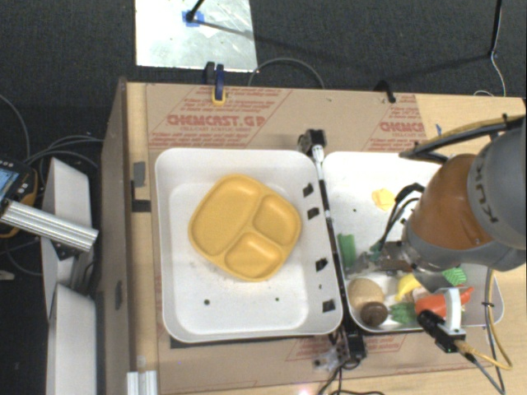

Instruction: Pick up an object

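The tool point(394, 257), its state impossible to tell, hangs low in the right bin point(362, 171) just above the toys point(412, 299).

Robotics lab test cell. Industrial grey-and-orange arm point(465, 208) fixed at table point(247, 113) surfaced with printed protective sheet. Two shallow white bins point(177, 220) butted side by side, black clips along shared rim. Loose cables point(284, 64) trail over dark carpet point(66, 48). Aluminium extrusion point(49, 225) at left. Clamp point(216, 81) on table's far edge. Reflective panel point(195, 23) on floor.
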